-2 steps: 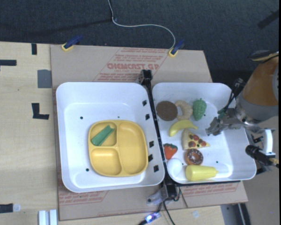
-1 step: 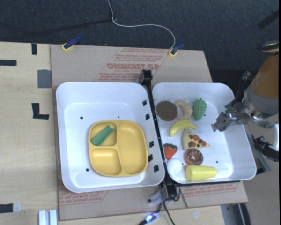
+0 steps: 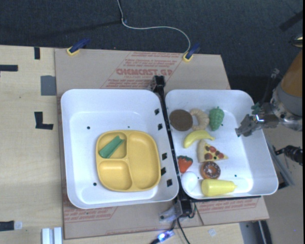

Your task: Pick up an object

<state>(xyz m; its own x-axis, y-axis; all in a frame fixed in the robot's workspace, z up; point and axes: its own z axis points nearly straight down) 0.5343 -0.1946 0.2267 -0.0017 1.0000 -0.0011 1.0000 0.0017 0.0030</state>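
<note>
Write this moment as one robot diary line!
hand: over right bin edge | holding: nothing seen | toy food: in right bin | yellow tray: left bin

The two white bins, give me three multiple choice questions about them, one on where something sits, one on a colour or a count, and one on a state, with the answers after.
1. Where does the green piece lie?
A. in a compartment of the yellow tray, in the left bin
B. in the right bin beside the banana
C. on the cardboard outside the bins

2. How many compartments does the yellow tray have?
A. two
B. three
C. five

3. How does the pincer stand relative to the right bin?
A. by the bin's right wall, apart from the toys
B. pressed onto the pizza slice
C. over the left bin

Answers:
1. A, the green piece rests in the tray's upper left section.
2. B, two small sections sit left of one long one.
3. A, it sits right of the broccoli and banana, touching neither.
</note>
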